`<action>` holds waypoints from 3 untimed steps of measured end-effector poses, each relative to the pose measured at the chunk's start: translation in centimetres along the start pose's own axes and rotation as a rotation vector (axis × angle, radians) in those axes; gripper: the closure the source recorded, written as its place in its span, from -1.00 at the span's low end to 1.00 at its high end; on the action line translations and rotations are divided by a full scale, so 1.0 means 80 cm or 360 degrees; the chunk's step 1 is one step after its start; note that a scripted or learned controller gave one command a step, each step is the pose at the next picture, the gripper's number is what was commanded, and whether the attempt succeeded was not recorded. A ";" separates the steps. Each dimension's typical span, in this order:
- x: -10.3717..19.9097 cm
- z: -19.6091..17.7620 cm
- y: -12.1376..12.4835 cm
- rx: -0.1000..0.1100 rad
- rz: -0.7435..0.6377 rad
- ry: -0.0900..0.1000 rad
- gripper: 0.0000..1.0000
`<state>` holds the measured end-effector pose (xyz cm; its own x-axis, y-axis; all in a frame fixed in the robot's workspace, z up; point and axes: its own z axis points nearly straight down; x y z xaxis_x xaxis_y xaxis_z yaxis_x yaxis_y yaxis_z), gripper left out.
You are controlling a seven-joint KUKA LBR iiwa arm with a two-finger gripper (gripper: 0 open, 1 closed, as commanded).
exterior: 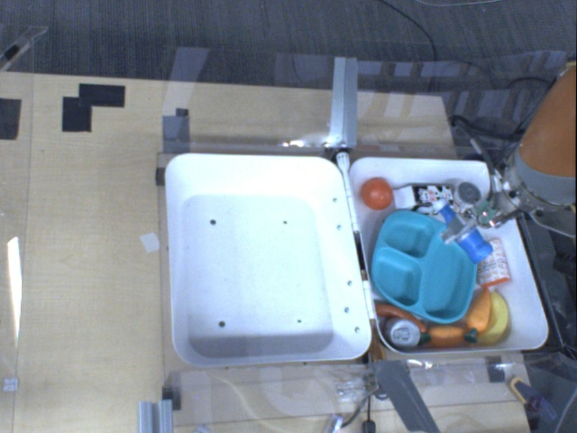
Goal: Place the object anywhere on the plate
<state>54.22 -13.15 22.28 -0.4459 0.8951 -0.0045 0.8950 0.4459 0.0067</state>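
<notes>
A blue divided plate (422, 269) lies tilted in the right bin (534, 318). My gripper (478, 213) hangs over the bin's upper right part, just above the plate's right rim. A small blue object (470, 244) sits right under the gripper at the plate's upper right edge. Whether it is in the gripper's grasp or resting on the rim is unclear. An orange-red ball (377, 192) lies in the bin's upper left corner.
Around the plate lie a packet with a white and orange label (494, 266), a banana (496, 318), a carrot-like piece (446, 336), a can (403, 333) and small items (431, 194). The left bin (257, 260) adjoins it.
</notes>
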 end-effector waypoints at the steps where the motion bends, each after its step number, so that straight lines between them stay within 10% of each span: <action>1: 0.000 0.000 0.000 0.0000 0.0000 0.0000 -1.00; 3: 0.110 -0.042 -0.020 0.0008 0.1014 0.0003 -1.00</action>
<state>48.81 -5.99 25.57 0.1739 0.9848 0.0003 0.9848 -0.1739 0.0029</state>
